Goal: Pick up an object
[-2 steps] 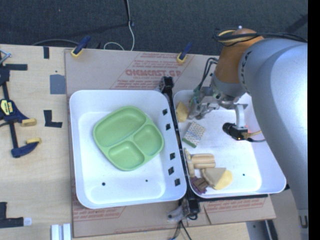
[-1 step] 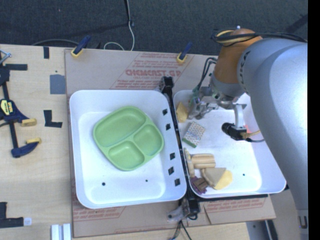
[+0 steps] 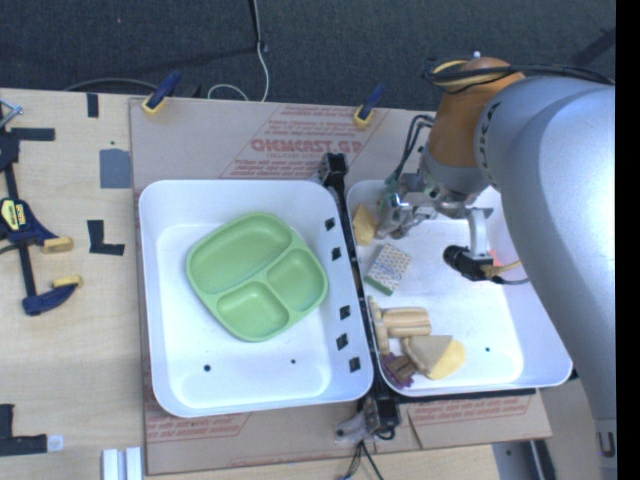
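So nothing is lifted yet: the gripper (image 3: 392,215) hangs low at the far end of the right bin (image 3: 520,368) beside a yellowish piece (image 3: 364,226) (whether it is spread or closed I cannot tell), the grab itself left to do.

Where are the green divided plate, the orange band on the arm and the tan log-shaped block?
green divided plate (image 3: 256,277): camera view, centre ridge.
orange band (image 3: 455,128): camera view, its front.
tan log-shaped block (image 3: 405,321): camera view, its middle.
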